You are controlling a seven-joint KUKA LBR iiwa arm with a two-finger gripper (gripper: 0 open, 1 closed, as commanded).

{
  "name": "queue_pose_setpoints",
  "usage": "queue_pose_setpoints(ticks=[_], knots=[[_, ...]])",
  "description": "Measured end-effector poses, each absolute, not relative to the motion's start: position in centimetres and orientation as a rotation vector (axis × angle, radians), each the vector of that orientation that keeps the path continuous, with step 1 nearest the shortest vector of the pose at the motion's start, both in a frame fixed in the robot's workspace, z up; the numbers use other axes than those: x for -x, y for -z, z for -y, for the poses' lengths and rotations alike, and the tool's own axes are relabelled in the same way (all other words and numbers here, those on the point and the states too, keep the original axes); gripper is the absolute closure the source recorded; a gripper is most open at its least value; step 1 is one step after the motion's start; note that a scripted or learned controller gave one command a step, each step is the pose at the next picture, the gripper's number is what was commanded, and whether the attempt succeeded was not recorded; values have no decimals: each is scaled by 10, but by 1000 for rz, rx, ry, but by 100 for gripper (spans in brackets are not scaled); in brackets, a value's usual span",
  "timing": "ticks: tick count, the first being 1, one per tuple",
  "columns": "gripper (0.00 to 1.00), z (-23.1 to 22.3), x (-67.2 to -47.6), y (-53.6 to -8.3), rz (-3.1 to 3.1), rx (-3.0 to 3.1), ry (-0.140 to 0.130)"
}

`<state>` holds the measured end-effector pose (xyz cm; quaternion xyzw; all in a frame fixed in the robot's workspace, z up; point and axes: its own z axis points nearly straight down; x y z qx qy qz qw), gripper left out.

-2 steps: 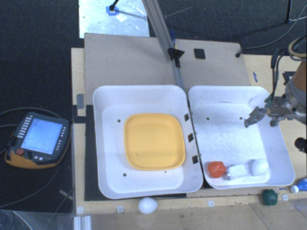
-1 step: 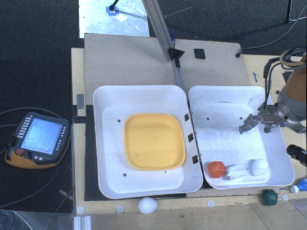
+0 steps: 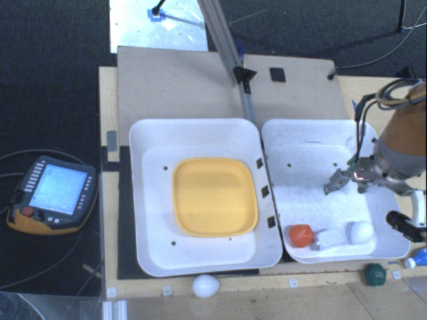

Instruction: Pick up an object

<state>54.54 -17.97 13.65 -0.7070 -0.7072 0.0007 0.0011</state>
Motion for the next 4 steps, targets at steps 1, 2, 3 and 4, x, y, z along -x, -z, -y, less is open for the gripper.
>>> queue_pose_setpoints(ticks=[1, 2, 3, 4], knots=[[0, 179, -545, -88, 2220, 2220, -2], [100, 180, -546, -101, 2223, 2223, 2], [100, 175, -553, -146, 2226, 2223, 4], [100, 173, -546, -192, 2225, 2223, 4]])
